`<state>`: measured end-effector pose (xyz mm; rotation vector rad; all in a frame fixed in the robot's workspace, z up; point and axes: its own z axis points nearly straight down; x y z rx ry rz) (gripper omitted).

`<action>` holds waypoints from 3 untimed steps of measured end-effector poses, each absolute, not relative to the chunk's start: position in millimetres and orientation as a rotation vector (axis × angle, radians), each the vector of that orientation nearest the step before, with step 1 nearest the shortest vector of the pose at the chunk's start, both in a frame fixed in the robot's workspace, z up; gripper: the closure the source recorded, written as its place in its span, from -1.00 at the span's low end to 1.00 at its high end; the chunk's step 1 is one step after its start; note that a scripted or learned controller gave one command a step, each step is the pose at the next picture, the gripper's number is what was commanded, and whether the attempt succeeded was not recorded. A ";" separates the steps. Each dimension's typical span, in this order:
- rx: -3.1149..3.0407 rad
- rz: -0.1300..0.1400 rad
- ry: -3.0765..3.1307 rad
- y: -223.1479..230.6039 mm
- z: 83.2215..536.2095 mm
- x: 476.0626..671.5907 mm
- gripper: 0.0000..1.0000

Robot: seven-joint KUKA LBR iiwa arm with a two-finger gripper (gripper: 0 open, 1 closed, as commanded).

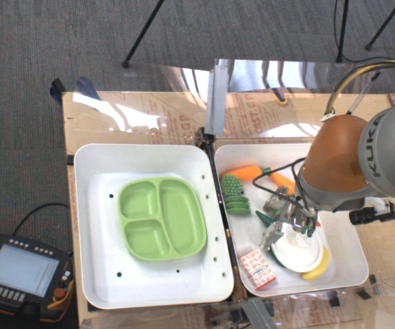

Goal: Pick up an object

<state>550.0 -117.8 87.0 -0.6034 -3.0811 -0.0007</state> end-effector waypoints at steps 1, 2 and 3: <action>-0.866 -0.002 -3.020 -83.2 87.6 618.4 -1.00; -0.890 0.001 -3.015 -169.3 88.5 578.8 -1.00; -0.883 -0.002 -3.016 -141.1 88.0 588.7 -1.00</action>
